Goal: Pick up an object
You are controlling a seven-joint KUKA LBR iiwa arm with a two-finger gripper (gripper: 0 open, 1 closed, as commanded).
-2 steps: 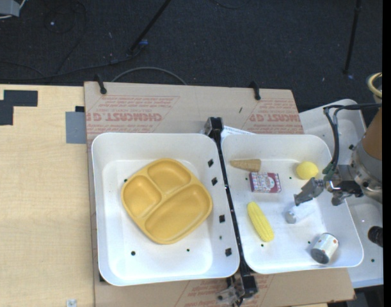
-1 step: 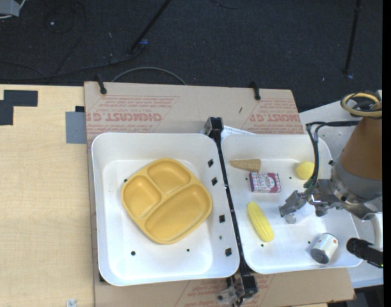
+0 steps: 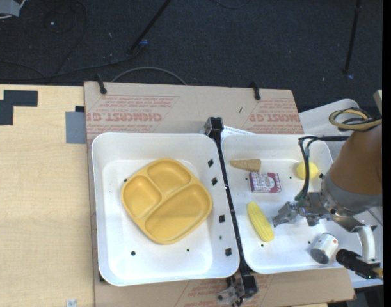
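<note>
The right bin (image 3: 278, 261) holds a yellow corn cob (image 3: 260, 221) near its middle. Behind it lie a small maroon box (image 3: 265, 182) and a tan wedge (image 3: 245, 165), and a yellow ball (image 3: 307, 170) sits further right. My gripper (image 3: 287, 215) hangs low over the right bin, just right of the corn cob and pointing toward it. No object shows in its grasp. The grey and orange arm (image 3: 358, 165) covers the bin's right side.
The left bin (image 3: 112, 235) bears a yellow divided plate (image 3: 167, 200). A black divider (image 3: 224, 197) runs between the two bins. Cardboard lies under both bins, and a wooden bench top stretches to the left.
</note>
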